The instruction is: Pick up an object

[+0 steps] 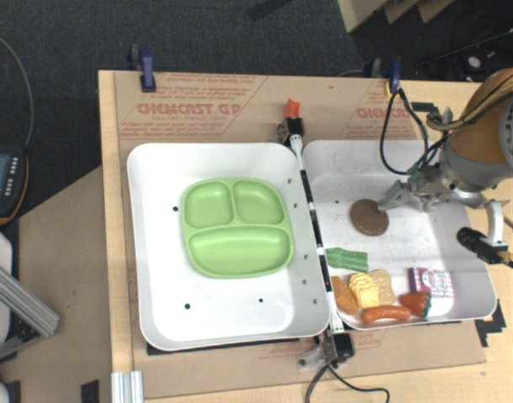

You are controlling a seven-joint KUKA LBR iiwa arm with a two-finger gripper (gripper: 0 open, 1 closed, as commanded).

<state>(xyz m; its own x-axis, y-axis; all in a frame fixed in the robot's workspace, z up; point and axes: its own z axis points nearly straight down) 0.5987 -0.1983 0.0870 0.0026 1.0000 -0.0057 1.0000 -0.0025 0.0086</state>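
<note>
Brown disc (369,217) lies flat mid right bin (340,162), apart from the other items, so it looks the easiest pick. Rest of the toy food is crowded into the near corner: green strip (347,259), crackers (369,288), sausage (386,314), pink packet (432,284). Gripper (420,187) sits just right of the disc at the arm's end; can't tell if it's open or closed, nothing visibly held. Green divided plate (237,228) sits alone in left bin (151,225).

One fixed cam up high, looking down at a slant on the desk (239,91), far enough back for both bins; arm (483,145) enters around 3 o'clock.
</note>
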